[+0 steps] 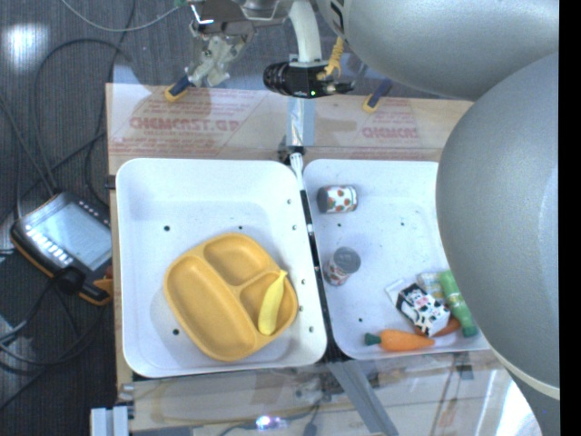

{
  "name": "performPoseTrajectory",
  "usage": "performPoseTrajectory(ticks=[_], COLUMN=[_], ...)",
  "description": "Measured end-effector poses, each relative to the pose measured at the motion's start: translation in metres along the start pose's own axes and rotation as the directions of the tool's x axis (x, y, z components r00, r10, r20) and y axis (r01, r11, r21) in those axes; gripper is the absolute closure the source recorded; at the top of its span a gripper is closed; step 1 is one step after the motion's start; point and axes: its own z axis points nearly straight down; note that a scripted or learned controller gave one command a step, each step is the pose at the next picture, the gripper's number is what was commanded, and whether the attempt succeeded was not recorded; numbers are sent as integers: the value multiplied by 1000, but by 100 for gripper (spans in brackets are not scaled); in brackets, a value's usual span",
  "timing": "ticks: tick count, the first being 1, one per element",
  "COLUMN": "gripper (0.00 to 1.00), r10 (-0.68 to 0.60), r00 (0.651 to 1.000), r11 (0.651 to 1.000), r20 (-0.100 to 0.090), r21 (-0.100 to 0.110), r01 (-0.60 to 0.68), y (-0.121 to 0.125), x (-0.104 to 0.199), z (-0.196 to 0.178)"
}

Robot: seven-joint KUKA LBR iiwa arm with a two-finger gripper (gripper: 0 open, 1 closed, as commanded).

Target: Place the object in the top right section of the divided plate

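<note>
Finishing well means confirming the banana (271, 303) sits inside the yellow divided plate (204, 321); the claw (211, 62), upper left, hangs apparently empty, fingers parted.

Glossy yellow plastic divided plate (213, 312) in smooth white plastic bin (154, 189).

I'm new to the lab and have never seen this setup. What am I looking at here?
One camera above a bench looks down at a slant. The big grey shape filling the right side is a robot arm, very close to the lens. Its end effector hangs beyond the far edge of the bench, holding nothing visible. Two white bins sit side by side. The left bin holds a yellow divided plate with a banana in one section. The right bin holds a spotted cup, a small can, a carrot and other toys.
</note>
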Motion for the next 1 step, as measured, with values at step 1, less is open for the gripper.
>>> performPoseTrajectory(ticks=[1], gripper=[100], r10=[-211], r00=[977], r11=[977], r20=[0], r21=[-2], r01=[211], y=[-2], x=[-6], z=[-7])
